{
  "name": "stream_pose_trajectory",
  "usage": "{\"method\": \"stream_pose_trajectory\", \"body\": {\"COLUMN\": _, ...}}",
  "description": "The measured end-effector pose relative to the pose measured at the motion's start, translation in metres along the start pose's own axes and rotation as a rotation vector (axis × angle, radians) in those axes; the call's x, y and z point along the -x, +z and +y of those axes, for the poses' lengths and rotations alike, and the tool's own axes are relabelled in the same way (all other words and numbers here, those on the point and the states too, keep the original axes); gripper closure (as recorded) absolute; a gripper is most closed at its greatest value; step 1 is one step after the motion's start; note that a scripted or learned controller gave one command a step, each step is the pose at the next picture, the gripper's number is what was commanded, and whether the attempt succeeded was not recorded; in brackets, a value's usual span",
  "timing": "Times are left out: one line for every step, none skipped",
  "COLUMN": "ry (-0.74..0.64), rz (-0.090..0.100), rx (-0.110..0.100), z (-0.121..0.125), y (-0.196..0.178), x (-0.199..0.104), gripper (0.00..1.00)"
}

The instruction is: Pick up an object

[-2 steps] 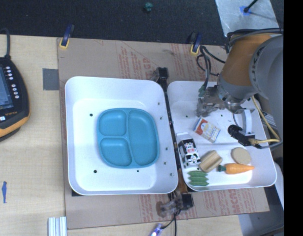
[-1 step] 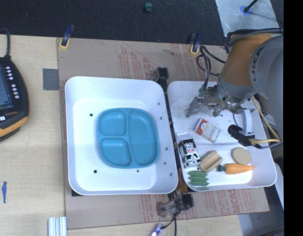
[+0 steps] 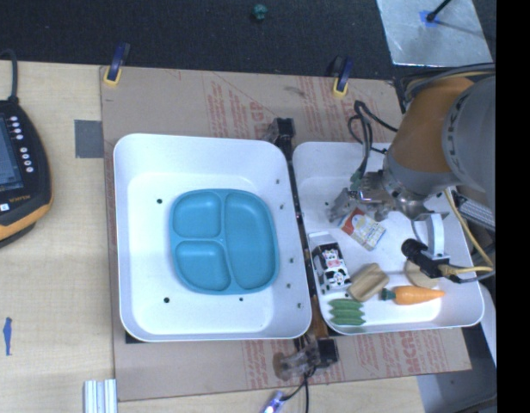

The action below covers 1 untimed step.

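Gripper [image 3: 353,203] low in right bin [image 3: 317,166] beside small packet [image 3: 365,228] — finger spread impossible to tell; risk of closing on nothing — packet lies flat.

Grey KUKA arm housing [image 3: 473,136] is showing as a broad, rounded, matte cylinder. A wide orange band [image 3: 427,127] is wrapping the segment just above the wrist. Thin black cables [image 3: 368,127] are looping out from the wrist side. Metallic two-finger gripper assembly [image 3: 355,203] is showing small silver brackets and dark fittings. Fine markings and screws are reading too small to resolve.
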State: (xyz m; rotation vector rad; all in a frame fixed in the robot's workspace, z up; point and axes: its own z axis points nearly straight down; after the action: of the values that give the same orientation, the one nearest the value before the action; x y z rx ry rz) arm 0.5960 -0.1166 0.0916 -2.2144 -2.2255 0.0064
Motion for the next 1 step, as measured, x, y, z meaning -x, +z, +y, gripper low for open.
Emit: {"method": "stream_pose_trajectory", "body": {"ry": -0.001, "rz": -0.001, "rx": -0.002, "z": -0.0001, "y": -0.0102, "x": 0.0009, "gripper": 1.00}}
